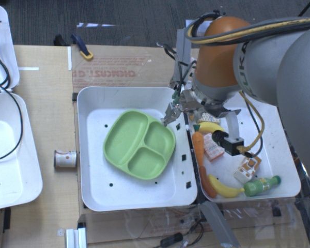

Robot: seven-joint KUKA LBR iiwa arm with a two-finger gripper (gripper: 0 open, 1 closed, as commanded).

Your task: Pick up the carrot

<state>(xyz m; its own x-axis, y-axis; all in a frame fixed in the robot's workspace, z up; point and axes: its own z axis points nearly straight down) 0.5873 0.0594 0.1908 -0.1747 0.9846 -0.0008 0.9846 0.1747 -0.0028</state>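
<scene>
In right bin, carrot (pixel 198 148) along left wall, hand (pixel 176 109) just above it, grip state can't tell.

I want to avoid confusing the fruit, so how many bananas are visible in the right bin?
2. One banana lies near the bin's front edge beside the green bottle; another banana sits farther back under the arm, partly covered. More could be hidden there.

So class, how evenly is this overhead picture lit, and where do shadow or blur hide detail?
Camera view: soft, even light, with faint shadows under the green plate; the arm darkens the area around the gripper, blurring its outline; the carrot by the bin wall stays sharp enough to identify.
</scene>
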